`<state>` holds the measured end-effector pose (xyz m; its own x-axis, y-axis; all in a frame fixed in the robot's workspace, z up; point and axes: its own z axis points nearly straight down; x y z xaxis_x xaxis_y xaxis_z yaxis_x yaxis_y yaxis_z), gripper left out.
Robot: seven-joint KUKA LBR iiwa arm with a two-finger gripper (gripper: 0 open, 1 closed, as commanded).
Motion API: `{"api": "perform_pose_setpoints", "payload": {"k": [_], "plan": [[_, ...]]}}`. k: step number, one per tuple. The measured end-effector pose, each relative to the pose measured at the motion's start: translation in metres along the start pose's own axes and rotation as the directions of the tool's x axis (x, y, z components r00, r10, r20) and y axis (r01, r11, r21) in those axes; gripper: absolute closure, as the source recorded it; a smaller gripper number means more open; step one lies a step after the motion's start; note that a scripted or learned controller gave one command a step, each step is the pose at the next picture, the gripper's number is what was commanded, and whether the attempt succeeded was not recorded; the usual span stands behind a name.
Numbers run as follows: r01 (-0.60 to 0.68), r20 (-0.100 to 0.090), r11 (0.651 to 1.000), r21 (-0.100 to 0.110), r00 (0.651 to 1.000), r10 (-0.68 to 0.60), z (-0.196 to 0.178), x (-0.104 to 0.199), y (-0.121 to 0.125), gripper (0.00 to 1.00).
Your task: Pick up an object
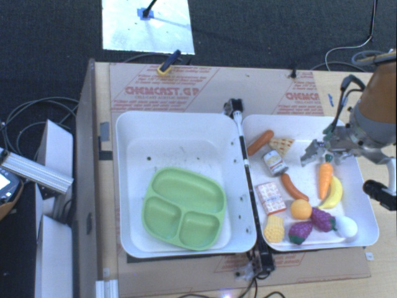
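Starting at the left of the frame: the left bin [133,166] holds a green divided plate [184,208], lying flat in its lower half with three compartments facing up. Moving right, across the dark divider where the two bins meet, the right bin [366,185] is crowded with toy food. Near its upper left lies a sausage [260,142], slanted, with a waffle piece [281,145] just beside it and a small can [274,162] below them. A second sausage [294,187] lies diagonally at centre, a red-and-white packet [271,197] to its lower left, a corn cob [274,228] beneath that. An orange [301,209] sits close to purple grapes [322,218] and a dark berry [299,231]; a white egg [346,226] rests at the lower right. The carrot [325,176] stands lengthwise beside a banana [334,193], the two touching. And at the right edge, the gripper [324,149] hangs over the bin's upper right, right above the carrot's top; whether its fingers are released or clenched cannot be told from here, and nothing is seen between them.
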<state>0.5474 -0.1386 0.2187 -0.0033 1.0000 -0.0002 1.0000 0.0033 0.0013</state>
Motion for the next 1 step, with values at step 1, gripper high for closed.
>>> {"api": "perform_pose_setpoints", "payload": {"k": [1], "plan": [[0.0,0.0,1.0,-0.001,1.0,0.0,0.1342,0.038,0.0283,0.0]]}}
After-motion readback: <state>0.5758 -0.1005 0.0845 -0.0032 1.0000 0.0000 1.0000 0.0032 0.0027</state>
